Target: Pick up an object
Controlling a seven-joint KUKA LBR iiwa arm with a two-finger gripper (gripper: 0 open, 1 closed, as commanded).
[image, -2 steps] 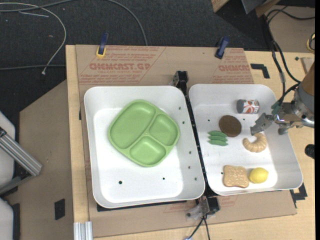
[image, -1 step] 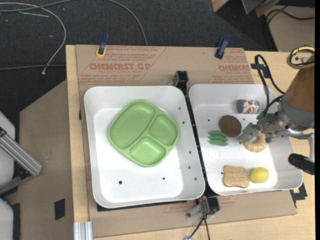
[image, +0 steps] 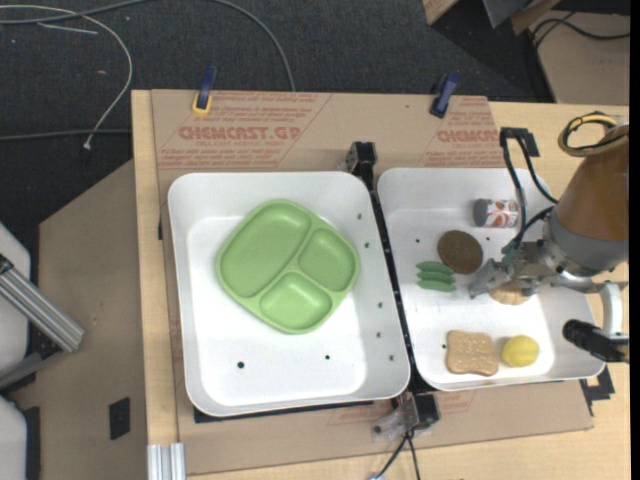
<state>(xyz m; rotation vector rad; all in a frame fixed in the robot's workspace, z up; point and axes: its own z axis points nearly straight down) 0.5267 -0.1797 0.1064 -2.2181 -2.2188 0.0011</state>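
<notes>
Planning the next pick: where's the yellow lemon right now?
The lemon lies in the right bin, near its front edge, just right of the cracker.

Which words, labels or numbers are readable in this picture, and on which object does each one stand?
"CHEMCAST GP": red print on the brown protective sheet behind the left bin, and repeated behind the right bin, where it is partly cut off.
Small can in the right bin: its label is too blurred to read.
</notes>
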